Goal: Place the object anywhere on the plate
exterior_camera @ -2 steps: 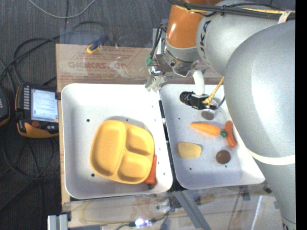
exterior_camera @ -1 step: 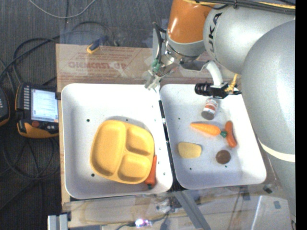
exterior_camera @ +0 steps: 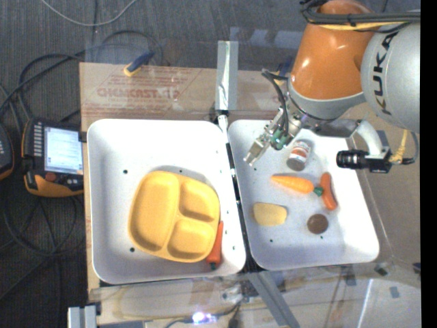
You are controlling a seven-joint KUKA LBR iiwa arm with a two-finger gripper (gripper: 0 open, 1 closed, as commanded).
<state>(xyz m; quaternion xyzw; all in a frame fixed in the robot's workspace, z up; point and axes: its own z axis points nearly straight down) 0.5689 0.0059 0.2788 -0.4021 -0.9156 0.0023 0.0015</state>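
Two white bins sitting side by side on the counter (exterior_camera: pixel 123 80). Left bin (exterior_camera: pixel 109 142) holding a yellow divided plate (exterior_camera: pixel 174 215), tilted a bit, three compartments showing. Orange carrot-shaped piece (exterior_camera: pixel 216 246) lying along the plate's right edge, touching it, wedged between plate and the bin's right wall, green tip pointing near.

Right bin (exterior_camera: pixel 355 241) carrying the loose items: carrot (exterior_camera: pixel 293 183) with green end pointing right, lying mid-bin; a second, smaller orange-red piece (exterior_camera: pixel 329 190) just to its right, nearly touching at the green end; pale yellow lump (exterior_camera: pixel 270 214) nearer and to the left; small brown round piece (exterior_camera: pixel 317 223) to the right of the lump; small can (exterior_camera: pixel 299 154) with a red label lying tipped at the far side, just beyond the carrot.

Pincer (exterior_camera: pixel 258 149) hanging over the far-left corner of the right bin, fingers slightly apart, gripping nothing, pointing down-left toward the bin floor. Sitting left of the can, apart from it. Arm reaching in from the right, orange band (exterior_camera: pixel 328 46) bulking large over the far edge of the right bin.

Handheld pendant (exterior_camera: pixel 58 152) with a lit screen lying left of the counter, cables trailing across the floor.
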